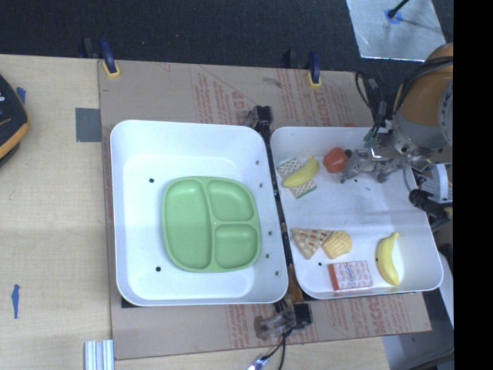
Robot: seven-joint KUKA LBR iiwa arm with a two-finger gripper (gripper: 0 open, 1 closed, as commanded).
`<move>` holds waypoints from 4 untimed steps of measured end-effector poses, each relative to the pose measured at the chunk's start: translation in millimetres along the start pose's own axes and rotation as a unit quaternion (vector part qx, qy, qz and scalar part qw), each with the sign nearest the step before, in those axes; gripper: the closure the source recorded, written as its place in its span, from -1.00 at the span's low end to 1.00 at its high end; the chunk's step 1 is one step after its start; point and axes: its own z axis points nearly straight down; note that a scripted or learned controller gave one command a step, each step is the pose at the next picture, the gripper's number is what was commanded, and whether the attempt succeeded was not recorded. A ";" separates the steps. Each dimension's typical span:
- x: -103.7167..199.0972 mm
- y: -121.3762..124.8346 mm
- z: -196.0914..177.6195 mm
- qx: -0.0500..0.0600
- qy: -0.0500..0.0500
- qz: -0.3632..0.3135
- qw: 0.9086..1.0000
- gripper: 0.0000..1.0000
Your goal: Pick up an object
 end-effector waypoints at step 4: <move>8.6 -76.7 -131.2 -0.023 -0.004 0.002 1.000 1.00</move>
